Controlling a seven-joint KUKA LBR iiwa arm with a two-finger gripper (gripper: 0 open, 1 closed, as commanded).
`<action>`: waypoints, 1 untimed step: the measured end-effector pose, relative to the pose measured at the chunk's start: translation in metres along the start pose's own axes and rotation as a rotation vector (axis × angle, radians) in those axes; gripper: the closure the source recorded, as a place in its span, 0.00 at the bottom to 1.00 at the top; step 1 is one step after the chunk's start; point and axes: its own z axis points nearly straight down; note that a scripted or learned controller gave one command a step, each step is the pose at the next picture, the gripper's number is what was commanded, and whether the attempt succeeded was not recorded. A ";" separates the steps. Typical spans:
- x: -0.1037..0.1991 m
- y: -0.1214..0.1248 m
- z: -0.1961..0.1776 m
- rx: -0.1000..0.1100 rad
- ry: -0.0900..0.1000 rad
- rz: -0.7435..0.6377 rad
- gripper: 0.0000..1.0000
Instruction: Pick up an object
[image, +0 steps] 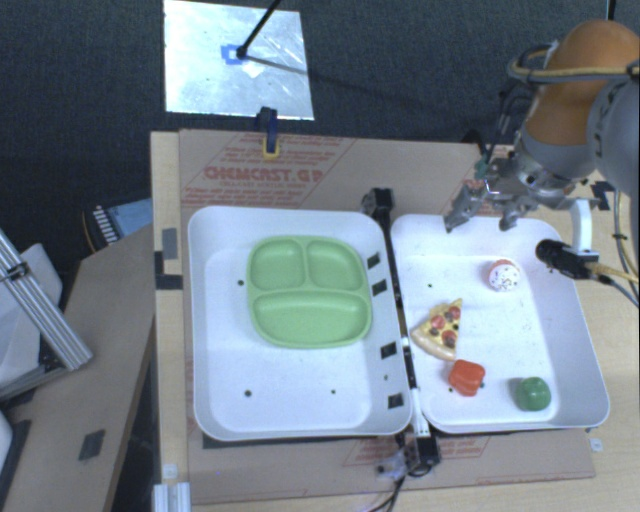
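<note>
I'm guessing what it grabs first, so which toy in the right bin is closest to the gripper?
The white ball with pink spots. It lies nearest the gripper, toward the bin's far side; the pizza slice, red piece and green piece lie farther away.

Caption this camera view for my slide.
Hand open above right bin holding toy pizza slice, cupcake, two peppers.

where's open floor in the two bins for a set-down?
Left bin: bare strips flank the green divided plate, widest along the near edge. Right bin: open across the far left corner and middle, between the gripper and pizza slice. Crowded near: pizza slice, red piece, green piece, with the cupcake further back.
</note>
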 end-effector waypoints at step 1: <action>0.000 0.002 -0.009 -0.013 -0.001 -0.002 0.00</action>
